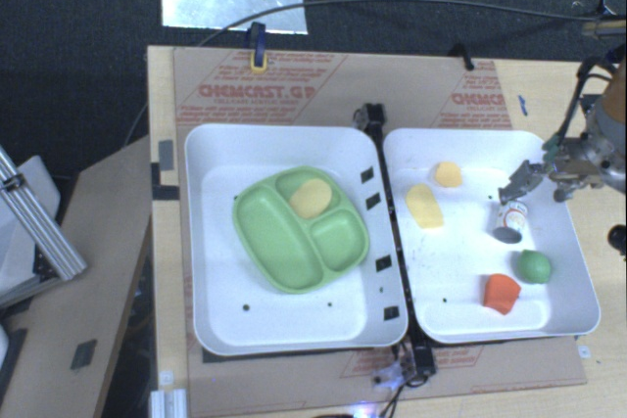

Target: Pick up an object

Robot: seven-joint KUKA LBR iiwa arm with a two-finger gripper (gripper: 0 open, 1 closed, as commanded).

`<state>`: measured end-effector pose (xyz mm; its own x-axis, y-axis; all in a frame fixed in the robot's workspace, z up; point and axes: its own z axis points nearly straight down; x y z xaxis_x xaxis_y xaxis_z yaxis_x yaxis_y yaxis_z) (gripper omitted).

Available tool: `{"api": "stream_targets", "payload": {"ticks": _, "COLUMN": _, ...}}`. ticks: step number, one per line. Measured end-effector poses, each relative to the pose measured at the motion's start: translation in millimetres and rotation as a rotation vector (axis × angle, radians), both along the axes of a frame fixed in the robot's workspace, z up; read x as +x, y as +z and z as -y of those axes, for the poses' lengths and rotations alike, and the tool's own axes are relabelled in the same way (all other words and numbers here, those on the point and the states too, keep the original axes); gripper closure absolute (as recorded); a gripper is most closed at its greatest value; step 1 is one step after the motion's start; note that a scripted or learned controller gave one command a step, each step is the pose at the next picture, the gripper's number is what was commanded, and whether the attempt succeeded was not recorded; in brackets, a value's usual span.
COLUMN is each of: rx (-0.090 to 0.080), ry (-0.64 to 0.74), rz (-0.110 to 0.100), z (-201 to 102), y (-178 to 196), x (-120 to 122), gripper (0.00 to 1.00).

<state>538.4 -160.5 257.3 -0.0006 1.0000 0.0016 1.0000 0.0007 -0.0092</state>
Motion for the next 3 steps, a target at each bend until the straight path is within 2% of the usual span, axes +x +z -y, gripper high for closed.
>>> {"api": "stream_targets", "payload": {"ticks": 1, "rx": -0.002, "ry": 0.003, "rz": 0.011, "z": 0, "y": 6, "x": 2, "gripper": 0.00}}
{"api": "stream_targets", "payload": {"ticks": 2, "rx": -0.001, "ry": 0.001, "rz": 0.008, "z": -6, "y": -38, "x": -1, "gripper": 0.00}}
{"api": "stream_targets", "payload": {"ticks": 3, "rx": -0.002, "ry": 0.000, "rz": 0.007, "z": 3, "y": -88, "x": 5, "gripper": 0.00}}
